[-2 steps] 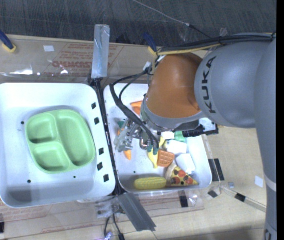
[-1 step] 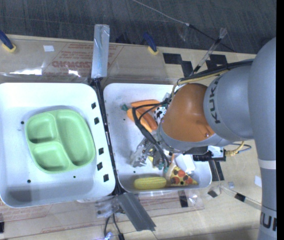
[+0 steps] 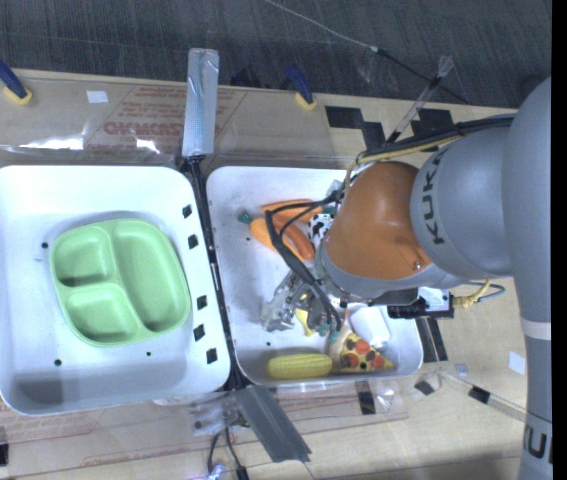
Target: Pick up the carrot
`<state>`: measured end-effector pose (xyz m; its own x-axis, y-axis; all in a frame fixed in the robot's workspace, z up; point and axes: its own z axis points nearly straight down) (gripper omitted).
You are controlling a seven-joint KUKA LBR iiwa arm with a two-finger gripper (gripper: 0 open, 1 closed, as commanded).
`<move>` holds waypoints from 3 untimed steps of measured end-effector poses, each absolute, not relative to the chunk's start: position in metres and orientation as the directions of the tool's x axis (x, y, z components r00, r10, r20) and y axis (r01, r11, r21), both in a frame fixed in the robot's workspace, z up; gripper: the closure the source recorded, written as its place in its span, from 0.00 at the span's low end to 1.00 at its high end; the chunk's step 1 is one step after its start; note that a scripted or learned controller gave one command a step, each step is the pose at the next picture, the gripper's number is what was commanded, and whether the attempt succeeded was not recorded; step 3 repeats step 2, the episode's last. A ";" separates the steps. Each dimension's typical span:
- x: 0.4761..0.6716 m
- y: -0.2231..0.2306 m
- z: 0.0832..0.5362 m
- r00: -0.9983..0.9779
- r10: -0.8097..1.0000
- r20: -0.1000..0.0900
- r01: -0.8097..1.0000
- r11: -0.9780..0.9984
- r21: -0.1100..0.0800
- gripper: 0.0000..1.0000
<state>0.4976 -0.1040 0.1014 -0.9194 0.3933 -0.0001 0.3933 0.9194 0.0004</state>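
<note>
Left bin [image 3: 3, 268] carries the green tray [image 3: 118, 278]. Over in the right bin [image 3: 225, 268], the carrot [image 3: 275, 230] lies half under the arm's wrist. The jaws [image 3: 288, 308] sit just below it, state unclear, probably set to miss onto clutter near the corn [image 3: 298, 366].

Grey KUKA-lettered arm [image 3: 493, 203], orange wrist band, black cables, seemingly metallic pincer [image 3: 285, 306]
</note>
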 end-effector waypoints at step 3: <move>0.538 -0.005 0.273 -0.863 0.504 -0.005 0.504 0.863 0.005 1.00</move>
